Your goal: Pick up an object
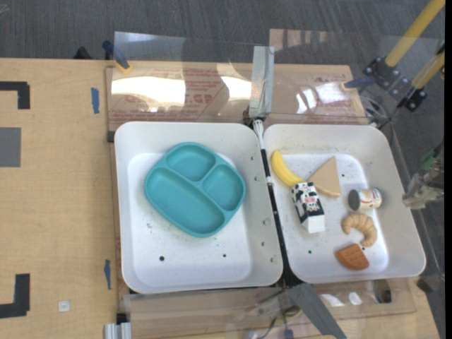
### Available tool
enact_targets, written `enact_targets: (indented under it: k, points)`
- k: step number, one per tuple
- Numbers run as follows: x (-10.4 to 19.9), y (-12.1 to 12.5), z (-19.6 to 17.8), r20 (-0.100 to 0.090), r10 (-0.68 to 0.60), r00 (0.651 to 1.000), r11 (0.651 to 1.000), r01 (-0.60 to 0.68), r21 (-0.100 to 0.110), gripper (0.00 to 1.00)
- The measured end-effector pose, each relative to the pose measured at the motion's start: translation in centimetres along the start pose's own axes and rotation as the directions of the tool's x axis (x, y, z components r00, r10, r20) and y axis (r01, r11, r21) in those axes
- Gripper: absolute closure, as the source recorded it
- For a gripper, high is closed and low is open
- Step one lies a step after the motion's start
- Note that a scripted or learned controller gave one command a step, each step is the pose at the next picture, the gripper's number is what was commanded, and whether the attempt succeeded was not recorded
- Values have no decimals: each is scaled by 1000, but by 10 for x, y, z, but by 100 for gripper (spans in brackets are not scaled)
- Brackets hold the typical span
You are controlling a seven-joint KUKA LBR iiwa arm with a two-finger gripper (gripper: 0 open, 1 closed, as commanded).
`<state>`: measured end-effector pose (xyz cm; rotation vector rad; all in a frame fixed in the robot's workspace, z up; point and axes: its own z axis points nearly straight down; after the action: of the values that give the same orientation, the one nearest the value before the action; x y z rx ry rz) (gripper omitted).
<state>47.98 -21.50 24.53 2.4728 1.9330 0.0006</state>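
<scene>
Nothing's picked up yet on my end: banana [285,169], croissant [361,227] and milk carton [308,206] all sit in the right bin [406,242], and I can't tell the gripper's state.

- The arm [432,183] reaches in from the view's right edge, about halfway down. A short, blurred stretch of it is in view.
- Its leftmost part is a pale grey piece lying roughly level and pointing left, seemingly the gripper [417,196], though it is too blurred to be sure.
- Above that piece sits a darker, grey-green mass that runs off the right edge. Its joints and pose cannot be made out.
</scene>
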Motion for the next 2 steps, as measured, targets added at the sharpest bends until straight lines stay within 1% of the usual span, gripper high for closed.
enact_targets:
  k: [1, 2]
  points:
    - [-3, 1, -61, 0, 223, 975, 975, -223, 1, 100]
    - [26, -8, 45, -2, 22, 1000, 1000, -22, 10, 100]
